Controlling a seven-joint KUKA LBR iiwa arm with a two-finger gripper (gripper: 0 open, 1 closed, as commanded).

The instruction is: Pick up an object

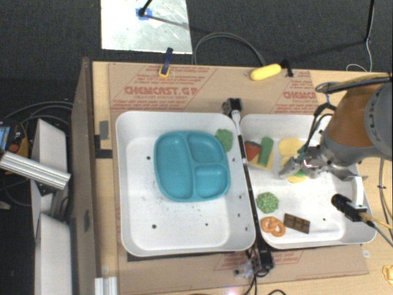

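Note:
The right bin (319,192) holds a red piece (252,150), a green block (266,151), a yellow round piece (290,146), a green speckled ball (267,201), an orange pretzel (272,226) and a brown chocolate bar (297,224). My gripper (293,168) reaches in from the right and sits low over the bin's middle, just below the yellow round piece. A small yellow-green bit (298,178) lies right under it. I cannot tell whether anything is between the fingers.
The left bin (135,183) carries a blue divided plate (191,166), with a green leafy item (225,139) by its upper right corner. A yellow clamp (265,72) lies on the cardboard behind the bins. The arm's grey body (362,128) overhangs the right bin's right side.

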